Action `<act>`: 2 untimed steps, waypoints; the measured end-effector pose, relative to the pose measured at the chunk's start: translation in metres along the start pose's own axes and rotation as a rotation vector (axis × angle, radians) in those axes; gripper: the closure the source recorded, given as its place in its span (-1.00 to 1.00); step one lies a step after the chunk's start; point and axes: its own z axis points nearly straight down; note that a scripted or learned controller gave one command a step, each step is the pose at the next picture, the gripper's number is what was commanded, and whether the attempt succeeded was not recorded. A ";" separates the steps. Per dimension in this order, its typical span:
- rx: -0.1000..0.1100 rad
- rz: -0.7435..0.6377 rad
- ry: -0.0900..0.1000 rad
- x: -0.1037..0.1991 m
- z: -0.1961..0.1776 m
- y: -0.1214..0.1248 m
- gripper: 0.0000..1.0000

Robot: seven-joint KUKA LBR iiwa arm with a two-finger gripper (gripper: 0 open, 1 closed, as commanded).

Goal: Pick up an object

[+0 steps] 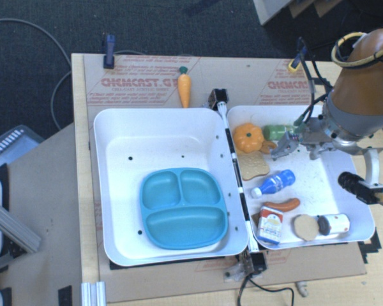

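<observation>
Two shallow white bins sit side by side on the surface (147, 81), which is covered with printed cardboard. The left bin (115, 139) holds a blue divided plate (182, 207) lying flat toward its near right part. A toy carrot (184, 88) lies on the cardboard just beyond the left bin's far rim.

The right bin (354, 218) holds the pickable things. At its far left is an orange toy pumpkin (248, 137), with a green object (277, 132) just to its right, partly covered by the arm's end. Near of the pumpkin lies a slice of toy bread (255, 166). A small blue-and-white bottle (274, 183) lies on its side near the bin's middle, and a toy sausage (281, 205) lies near of it. At the near edge stand a small carton (270, 225), then a tan round cookie-like piece (303, 227) touching a white cylinder with a dark end (332, 224) to its right.

The arm (364, 88) comes in from the right over the far part of the right bin. Its claw (287, 144) is low beside the pumpkin and the green object; its grey metal parts blur together, so I cannot tell how far apart the fingers stand or whether anything is in them.
</observation>
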 end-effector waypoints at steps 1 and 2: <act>0.000 0.001 0.000 -0.015 0.123 -0.012 -1.00; -0.001 -0.001 0.000 0.008 0.123 0.015 -1.00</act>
